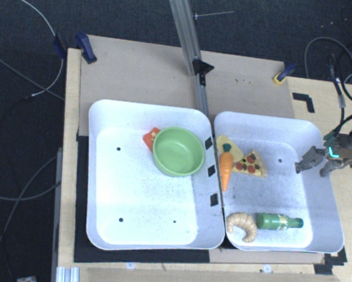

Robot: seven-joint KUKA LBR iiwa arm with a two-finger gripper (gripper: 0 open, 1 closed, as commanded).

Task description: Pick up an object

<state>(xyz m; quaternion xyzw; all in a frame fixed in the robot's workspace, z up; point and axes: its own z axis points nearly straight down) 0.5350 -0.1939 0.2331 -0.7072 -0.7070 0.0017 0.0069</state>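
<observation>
Gripper (318, 163) at the right edge of the frame, over the right rim of the right-hand shallow white bin (319, 200); its two dark fingers are spread apart with nothing between them, so it is open and holds nothing. Nearest objects lie in that same bin, to the gripper's left: a triangular pizza-slice toy (250, 164) at the bin's upper left, touching or just beside an orange carrot toy (225, 168) that lies lengthwise along the bin's left wall. Along the bin's lower edge, a green bottle (279, 223) lies on its side, its base next to a tan croissant toy (242, 227) in the lower left corner. Left-hand white bin (124, 225) holds a light green bowl (178, 150), upright, at its upper right, with a small orange-red piece (149, 138) showing just beside the bowl's left rim. Both bins sit on the pale wooden desk (139, 72).
</observation>
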